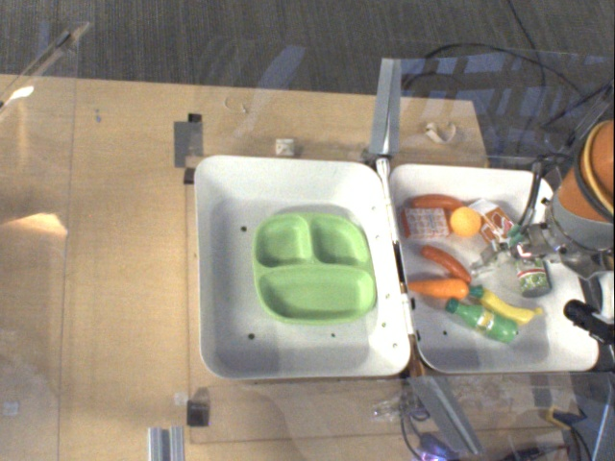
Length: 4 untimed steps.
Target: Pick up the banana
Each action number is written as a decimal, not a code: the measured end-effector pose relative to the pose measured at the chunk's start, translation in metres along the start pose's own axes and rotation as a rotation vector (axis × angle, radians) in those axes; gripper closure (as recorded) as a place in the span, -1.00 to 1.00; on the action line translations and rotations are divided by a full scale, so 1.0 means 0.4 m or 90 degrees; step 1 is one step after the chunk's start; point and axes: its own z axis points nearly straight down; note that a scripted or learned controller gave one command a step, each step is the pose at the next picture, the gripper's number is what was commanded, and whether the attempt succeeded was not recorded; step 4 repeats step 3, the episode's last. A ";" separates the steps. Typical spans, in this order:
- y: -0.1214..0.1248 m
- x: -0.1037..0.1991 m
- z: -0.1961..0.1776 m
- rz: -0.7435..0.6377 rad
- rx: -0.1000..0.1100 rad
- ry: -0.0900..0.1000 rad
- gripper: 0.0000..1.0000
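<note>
- The gripper (506, 249) hung over the right bin (567, 358), reaching in from the right edge below the arm's orange band (588, 182); whether it was parted or closed could not be told, as its tip was a small blurred tangle of metal.
- Nothing could be seen held in it.
- The banana (509, 306) lay on the bin floor just below and slightly to the right of the gripper's tip, yellow, stretched on a slant from upper left to lower right.
- A green bottle (482, 319) with a yellow label lay just beside the banana on its lower left, roughly parallel and seemingly touching it.
- A small green-and-white can (534, 279) sat just above the banana's right end.
- An orange ball (465, 222) rested left of the gripper, with a red-and-white packet (496, 223) next to it.
- Further left lay a carrot (437, 288), two reddish sausages (445, 261), and a red packet (425, 223).
- The left bin (221, 344) held a green divided tray (313, 266), well apart from the banana.
</note>
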 end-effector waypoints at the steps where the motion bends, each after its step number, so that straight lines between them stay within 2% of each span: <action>1: -0.075 0.025 0.067 0.023 -0.003 -0.003 -1.00; 2: -0.071 0.016 0.038 0.024 -0.007 -0.008 1.00; 3: 0.063 0.116 -0.232 0.035 0.002 -0.005 1.00; 4: 0.063 0.116 -0.232 0.035 0.002 -0.005 1.00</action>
